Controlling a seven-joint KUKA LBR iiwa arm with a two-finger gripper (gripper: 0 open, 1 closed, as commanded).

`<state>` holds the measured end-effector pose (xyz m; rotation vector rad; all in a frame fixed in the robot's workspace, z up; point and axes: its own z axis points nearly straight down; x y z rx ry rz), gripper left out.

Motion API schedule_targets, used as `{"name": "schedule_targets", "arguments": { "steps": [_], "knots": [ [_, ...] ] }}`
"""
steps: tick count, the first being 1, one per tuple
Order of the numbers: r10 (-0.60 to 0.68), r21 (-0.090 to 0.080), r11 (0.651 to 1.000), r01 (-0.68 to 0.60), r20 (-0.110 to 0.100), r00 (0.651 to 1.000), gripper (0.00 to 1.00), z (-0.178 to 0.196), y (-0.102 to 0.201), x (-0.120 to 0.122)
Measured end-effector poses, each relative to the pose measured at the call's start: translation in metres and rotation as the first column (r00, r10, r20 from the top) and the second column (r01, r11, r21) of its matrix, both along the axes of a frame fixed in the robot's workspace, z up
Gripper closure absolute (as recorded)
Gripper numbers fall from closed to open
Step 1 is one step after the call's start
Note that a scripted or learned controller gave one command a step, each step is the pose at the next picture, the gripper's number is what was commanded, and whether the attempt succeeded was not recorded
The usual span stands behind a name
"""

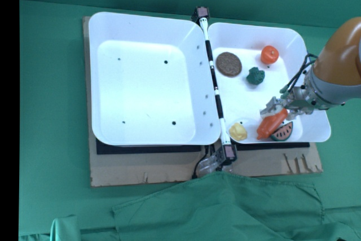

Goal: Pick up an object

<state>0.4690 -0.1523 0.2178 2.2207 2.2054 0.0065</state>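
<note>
End effector sits over the carrot at the right bin's five o'clock; grip unclear. Lift straight, clearing the watermelon.

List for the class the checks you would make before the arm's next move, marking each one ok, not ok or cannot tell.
1. Gripper is over the right white bin: ok.
2. A target lies beside it, the orange carrot-shaped toy: ok.
3. Carrot held between the fingers: cannot tell.
4. Carrot clear of neighbours: not ok, the watermelon-slice toy touches it.
5. Yellow lumpy toy, green broccoli toy, brown round disc and orange-red tomato toy lie apart from the gripper: ok.
</note>
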Motion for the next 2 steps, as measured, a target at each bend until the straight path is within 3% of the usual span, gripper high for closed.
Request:
{"name": "schedule_targets", "arguments": {
  "steps": [2],
  "knots": [
    [-0.003, 0.001, 1.0, 0.003, 0.0, 1.0, 1.0, 0.123, 0.003, 0.008]
  ]
}}
